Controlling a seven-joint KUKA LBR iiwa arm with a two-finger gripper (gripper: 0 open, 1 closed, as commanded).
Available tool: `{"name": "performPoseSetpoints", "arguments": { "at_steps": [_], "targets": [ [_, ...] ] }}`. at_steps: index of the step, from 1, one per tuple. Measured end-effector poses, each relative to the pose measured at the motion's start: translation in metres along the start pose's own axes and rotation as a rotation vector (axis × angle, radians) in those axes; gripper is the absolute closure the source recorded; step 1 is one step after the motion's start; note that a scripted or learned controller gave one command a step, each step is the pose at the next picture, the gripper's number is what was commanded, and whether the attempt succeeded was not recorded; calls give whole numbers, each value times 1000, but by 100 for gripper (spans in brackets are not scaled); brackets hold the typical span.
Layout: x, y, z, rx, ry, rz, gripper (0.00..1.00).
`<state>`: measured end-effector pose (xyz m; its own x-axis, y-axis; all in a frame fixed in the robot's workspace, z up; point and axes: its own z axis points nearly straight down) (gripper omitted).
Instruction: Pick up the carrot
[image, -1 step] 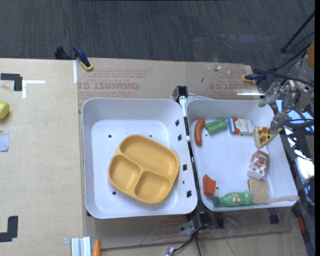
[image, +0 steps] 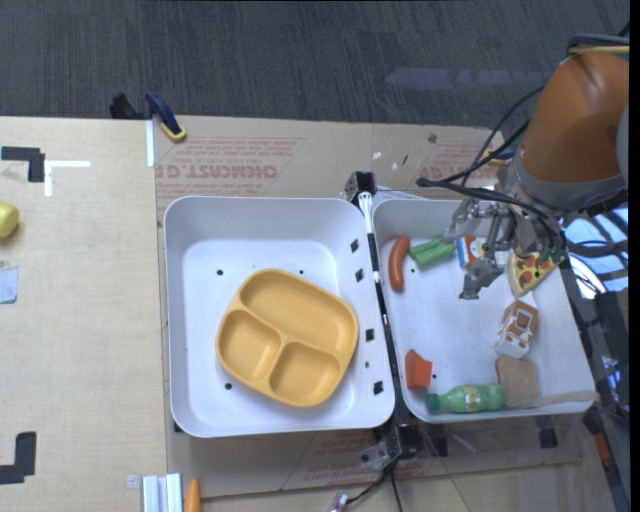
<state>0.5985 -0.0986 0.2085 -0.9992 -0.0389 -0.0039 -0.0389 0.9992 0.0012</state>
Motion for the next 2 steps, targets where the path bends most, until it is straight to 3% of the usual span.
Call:
{"name": "performPoseSetpoints", "arguments": {
  "at_steps": [1,2],
  "targets": [
    [39,64,17,0,2,-74,0],
    [48,116,17,1,3,24,0]
  ]
}}
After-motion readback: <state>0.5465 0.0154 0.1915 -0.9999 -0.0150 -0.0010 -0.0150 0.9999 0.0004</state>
